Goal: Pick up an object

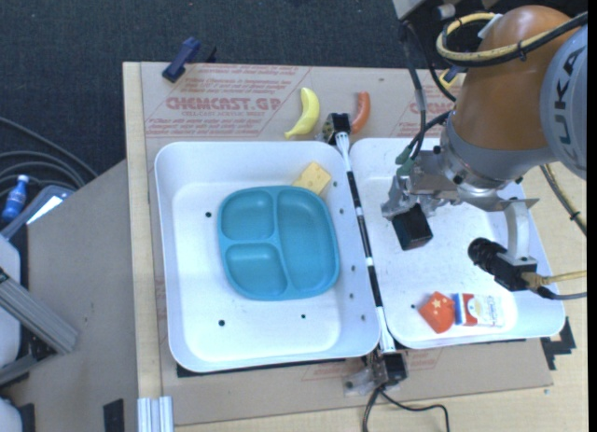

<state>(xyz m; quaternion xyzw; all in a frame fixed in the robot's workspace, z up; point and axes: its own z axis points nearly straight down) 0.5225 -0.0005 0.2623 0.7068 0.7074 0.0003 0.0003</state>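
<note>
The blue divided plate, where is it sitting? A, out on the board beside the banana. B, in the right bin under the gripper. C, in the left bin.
C: the blue divided plate lies flat in the left bin, with the yellow block at its upper right corner.

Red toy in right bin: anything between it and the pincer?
Nothing visible. The red toy lies near the front of the right bin, touching a white packet. The pincer is farther back; bare bin floor lies between them.
</note>
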